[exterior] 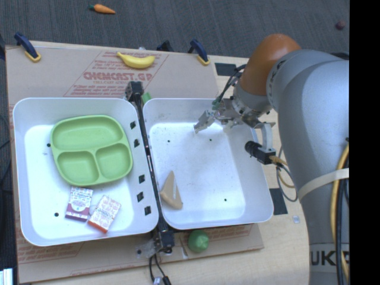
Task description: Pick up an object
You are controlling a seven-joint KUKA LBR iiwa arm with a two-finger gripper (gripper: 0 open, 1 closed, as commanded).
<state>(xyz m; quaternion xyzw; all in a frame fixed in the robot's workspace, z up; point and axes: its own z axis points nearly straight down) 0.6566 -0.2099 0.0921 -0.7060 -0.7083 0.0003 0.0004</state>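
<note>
The big grey arm (309, 117) comes in from the right, its orange band (267, 61) above the far right corner of the right bin (249, 200). That bin has lots of open white floor, with just a tan wedge (171, 192) lying near its left wall, towards the near side. In the left bin (27, 177), the green divided tray (91, 148) takes up the far half, and two small snack packets (93, 208) sit side by side near the front rim. The tool (205, 122) hangs over the right bin's far edge, well apart from the wedge; I cannot tell how its fingers are set, and nothing shows between them. On the bench beyond the bins lies a yellow banana (137, 59), and a green ball (199, 241) sits just off the front rim.
</note>
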